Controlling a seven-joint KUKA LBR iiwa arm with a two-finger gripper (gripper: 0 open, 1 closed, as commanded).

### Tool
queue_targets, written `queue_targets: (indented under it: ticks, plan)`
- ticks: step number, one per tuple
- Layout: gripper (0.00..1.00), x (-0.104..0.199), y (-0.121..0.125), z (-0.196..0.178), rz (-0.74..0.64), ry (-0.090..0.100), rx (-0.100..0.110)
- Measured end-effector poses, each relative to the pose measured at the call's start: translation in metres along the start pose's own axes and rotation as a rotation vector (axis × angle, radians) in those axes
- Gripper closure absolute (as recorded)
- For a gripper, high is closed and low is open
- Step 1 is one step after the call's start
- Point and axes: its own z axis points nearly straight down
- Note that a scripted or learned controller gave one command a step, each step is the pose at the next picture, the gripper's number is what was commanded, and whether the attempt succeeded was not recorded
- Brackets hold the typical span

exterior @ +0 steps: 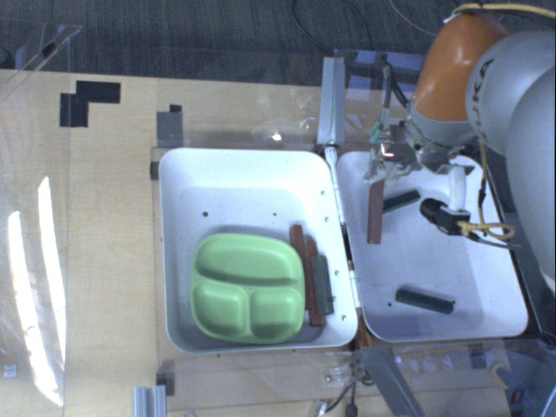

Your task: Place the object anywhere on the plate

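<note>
Fingers (pixel 380 170) closed on the top end of a brown stick (pixel 374 215), which hangs below them over the right bin (pixel 486 320). The green divided plate (pixel 248 287) lies well to the fingers' lower left, in the left bin (pixel 226 176). Brown and dark sticks (pixel 311 276) rest just beside the plate's right edge.

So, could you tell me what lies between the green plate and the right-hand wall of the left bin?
In the camera view, brown sticks and a dark grey bar lie side by side between the green plate and the left bin's right wall.
</note>
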Motion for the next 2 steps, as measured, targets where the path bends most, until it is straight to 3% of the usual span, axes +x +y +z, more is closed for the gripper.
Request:
queue_targets:
  ticks: [1, 2]
  plan:
    - [1.0, 0.068, -0.055, -0.007, -0.147, 0.002, 0.0]
    - [1.0, 0.129, -0.079, -0.009, -0.18, 0.003, 0.001]
